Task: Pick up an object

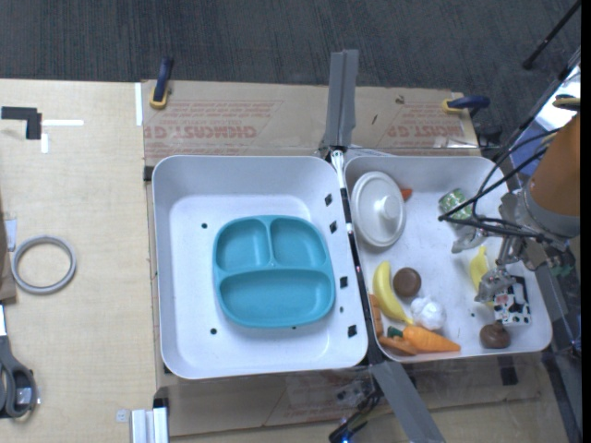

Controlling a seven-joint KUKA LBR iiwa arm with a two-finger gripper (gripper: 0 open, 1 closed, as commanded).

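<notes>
Gripper [503, 293] low in right bin [434, 169] (far side) — beside banana [389, 293]

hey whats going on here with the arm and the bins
A robot arm reaches in from the right, its gripper low over the right bin, near a yellow piece and a brown item. Nothing can be seen held. The bin also holds a white lidded bowl, a banana and a carrot. The left bin holds a teal divided plate.

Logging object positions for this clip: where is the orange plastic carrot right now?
The orange plastic carrot lies in the right-hand white bin, near its front edge, just below the yellow banana and the white garlic bulb.
</notes>
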